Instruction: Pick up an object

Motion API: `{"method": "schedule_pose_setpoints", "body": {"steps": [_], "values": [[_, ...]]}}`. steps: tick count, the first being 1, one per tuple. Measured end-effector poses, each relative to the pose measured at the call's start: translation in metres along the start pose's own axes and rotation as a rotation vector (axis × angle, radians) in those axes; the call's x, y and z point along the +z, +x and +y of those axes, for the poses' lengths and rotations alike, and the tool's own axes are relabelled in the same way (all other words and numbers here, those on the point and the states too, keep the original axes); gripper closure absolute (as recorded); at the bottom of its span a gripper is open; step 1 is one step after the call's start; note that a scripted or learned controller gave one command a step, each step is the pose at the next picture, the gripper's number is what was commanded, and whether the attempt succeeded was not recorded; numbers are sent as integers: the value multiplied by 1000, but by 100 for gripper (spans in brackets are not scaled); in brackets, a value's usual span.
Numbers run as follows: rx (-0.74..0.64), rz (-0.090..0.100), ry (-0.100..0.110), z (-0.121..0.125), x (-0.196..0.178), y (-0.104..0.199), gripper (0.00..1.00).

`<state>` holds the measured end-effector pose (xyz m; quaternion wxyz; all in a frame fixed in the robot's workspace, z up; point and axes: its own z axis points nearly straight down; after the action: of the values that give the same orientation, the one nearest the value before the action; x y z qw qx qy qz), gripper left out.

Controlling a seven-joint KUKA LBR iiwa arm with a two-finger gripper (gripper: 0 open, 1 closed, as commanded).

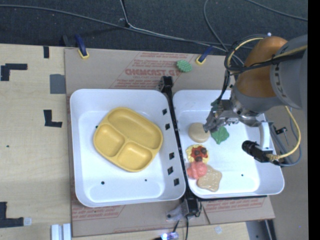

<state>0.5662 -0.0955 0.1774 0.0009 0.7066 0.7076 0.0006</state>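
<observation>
**A:** What lies nearest the camera?

**B:** The front edge of the counter (30, 184), then two shallow white bins side by side. In the right bin (250, 184), closest to us, is a tan, flat piece shaped like a biscuit (210, 179). Touching it, just beyond, is a pink lump (196, 169), then a small yellow item with red and dark bits on top (198, 153).

**A:** And the left bin?

**B:** The left bin (87, 179) holds a yellow divided plate (128, 138) with three compartments.

**A:** Where is the arm?

**B:** Farther back in the right bin. The gripper (216, 123) hangs low over a green piece (220, 134), with a round beige piece (198, 132) just beside it to the left. Whether the gripper is open or closed I cannot tell; its tips are too dark and small.

**A:** How would the green piece handle?

**B:** It looks like a light toy, probably stiff plastic or foam, perhaps slippery. Pinching across its narrow sides seems best.

**A:** Anything beyond?

**B:** A second green object (184, 66) on the cardboard (145, 69) behind the bins.
</observation>
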Motion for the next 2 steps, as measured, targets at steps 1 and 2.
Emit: {"method": "schedule_pose_setpoints", "body": {"steps": [1, 2], "values": [[0, -1, -4, 6, -63, -2, 100], [0, -1, -2, 7, -114, -2, 100]]}}
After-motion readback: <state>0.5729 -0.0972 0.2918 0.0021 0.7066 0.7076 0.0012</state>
